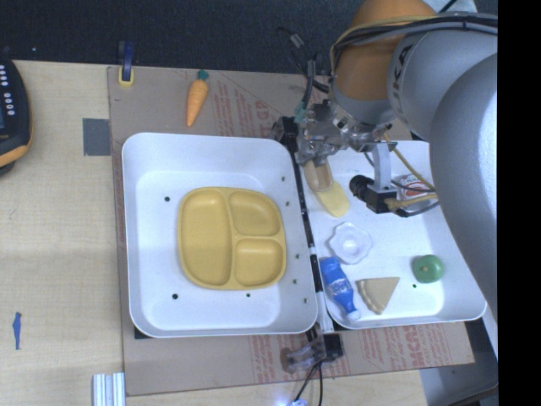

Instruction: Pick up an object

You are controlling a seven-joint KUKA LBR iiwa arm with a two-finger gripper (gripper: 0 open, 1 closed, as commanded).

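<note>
My gripper hangs low over the back left corner of the right bin, close to the wall between the two bins. Directly under and in front of it lies a pale yellow, elongated object, whose far end reaches up to the gripper. From this view I cannot tell whether the gripper touches it. Further forward in the same bin lie a small white crinkled piece, a blue bottle, a tan wedge and a green ball.
The left bin holds a yellow divided plate. A toy carrot lies on the bench behind the left bin. The grey arm and its orange band cover the back right of the scene.
</note>
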